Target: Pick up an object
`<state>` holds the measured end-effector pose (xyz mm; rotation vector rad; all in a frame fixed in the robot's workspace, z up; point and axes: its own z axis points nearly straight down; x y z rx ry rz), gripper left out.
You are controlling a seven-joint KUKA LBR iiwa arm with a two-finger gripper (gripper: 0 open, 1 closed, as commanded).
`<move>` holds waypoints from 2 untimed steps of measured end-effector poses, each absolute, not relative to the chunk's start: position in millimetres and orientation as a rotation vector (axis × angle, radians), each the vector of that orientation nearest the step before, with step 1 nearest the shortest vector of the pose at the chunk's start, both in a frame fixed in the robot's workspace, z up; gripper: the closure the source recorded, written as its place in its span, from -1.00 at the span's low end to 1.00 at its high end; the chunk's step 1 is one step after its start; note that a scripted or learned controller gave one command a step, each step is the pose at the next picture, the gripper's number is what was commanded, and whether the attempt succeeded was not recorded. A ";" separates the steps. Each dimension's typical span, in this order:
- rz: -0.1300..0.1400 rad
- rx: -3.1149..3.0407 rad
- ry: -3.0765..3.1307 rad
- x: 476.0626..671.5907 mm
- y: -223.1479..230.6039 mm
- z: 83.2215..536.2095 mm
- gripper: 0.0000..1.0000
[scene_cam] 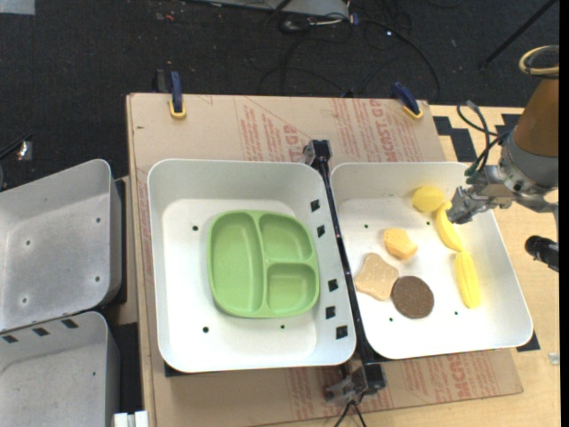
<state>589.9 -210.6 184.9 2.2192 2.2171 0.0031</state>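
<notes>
Hand (464,205) hovers right at the banana's (446,229) upper end; banana runs down-right from there; finger state, can't tell.

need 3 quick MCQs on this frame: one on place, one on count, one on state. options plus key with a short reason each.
1. Where is the green tray?
A. In the left bin
B. In the right bin
C. On the floor

2. How many compartments does the tray have?
A. One
B. Three
C. Five

3. How does the brown disc lie?
A. Standing on edge against the bin wall
B. Flat on the right bin's floor, beside the toast-shaped piece
C. Stacked on the tray

Key:
1 A: the tray sits in the middle of the left bin, across the divider from the food pieces.
2 B: ridges split it into one long section and two smaller ones.
3 B: its round face is up, next to the toast-shaped piece in the right bin.
</notes>
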 end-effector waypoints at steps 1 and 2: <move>0.005 2.213 2.219 594.5 -212.9 248.9 1.00; 0.001 2.217 2.222 595.2 -213.0 249.6 1.00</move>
